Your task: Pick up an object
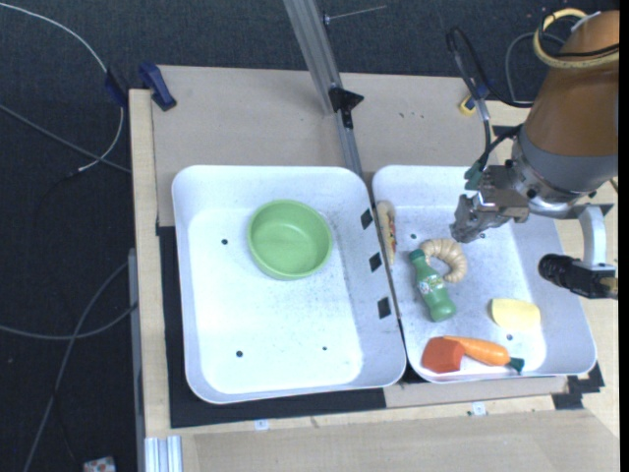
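The arm reaches in from three o'clock, and its tool (472, 226) hangs over the right bin (580, 332), toward the bin's twelve o'clock side; whether it is open or closed, I cannot tell. Just below it, at its seven o'clock, lies a tan curved piece (447, 256), touching the top of a green bottle (432, 288). At the bin's six o'clock sits a carrot (477, 350) beside a red block (442, 357), with a yellow piece (515, 314) nearby. The left bin (206, 362) holds a green bowl (289, 238).
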### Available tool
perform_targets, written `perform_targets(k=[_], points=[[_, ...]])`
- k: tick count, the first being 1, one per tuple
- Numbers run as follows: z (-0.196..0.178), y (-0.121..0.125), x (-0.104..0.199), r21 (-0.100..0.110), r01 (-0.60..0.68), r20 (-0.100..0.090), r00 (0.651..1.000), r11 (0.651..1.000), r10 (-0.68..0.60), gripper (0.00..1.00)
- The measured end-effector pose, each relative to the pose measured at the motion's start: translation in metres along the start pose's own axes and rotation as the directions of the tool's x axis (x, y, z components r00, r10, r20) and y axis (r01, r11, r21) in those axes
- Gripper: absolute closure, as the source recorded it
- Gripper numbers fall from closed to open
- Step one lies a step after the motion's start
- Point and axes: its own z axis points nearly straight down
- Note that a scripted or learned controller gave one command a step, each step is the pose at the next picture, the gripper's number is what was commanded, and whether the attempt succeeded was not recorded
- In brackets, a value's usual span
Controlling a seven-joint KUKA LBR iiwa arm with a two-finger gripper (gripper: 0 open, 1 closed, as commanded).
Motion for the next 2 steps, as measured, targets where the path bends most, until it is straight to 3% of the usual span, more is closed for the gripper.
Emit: perform_targets(k=[2], points=[[0.009,0.016,0.106,-0.005,0.0,0.003,1.0,1.0,0.0,1.0]])
